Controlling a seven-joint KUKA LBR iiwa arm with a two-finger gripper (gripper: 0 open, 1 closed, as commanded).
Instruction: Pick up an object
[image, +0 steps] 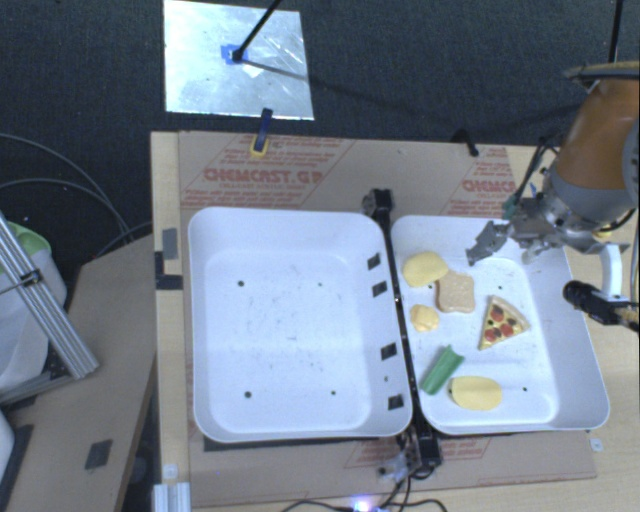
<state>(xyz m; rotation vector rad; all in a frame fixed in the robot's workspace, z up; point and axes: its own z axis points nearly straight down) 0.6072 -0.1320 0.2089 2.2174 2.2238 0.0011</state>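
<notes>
Over on the right bin (575, 345) is where all the action is: 6 bits of toy food sitting loose on the white floor. You've got a yellow lump (425, 267), a tan toast slice (456, 292) touching just below it, a small yellow piece (425, 318), a pizza slice (501, 322), a green stick (440, 370) and a yellow oval (476, 393) near the front wall. The left bin (215, 235) isn't in play.

The tool (490, 243) hangs above the back of the right bin, nothing in it. I honestly cannot tell if it's spread or closed, it's a grey blur from this angle.

If I were picking, I'd go for the pizza slice or the yellow oval, since both sit apart from their neighbours. The lump and toast are crowded, so a descent there probably nudges 2 things at once. Come straight down, centred.

Hard to read: the arm (600, 140) is cut off at the frame edge, and how tall each piece stands is a guess.
</notes>
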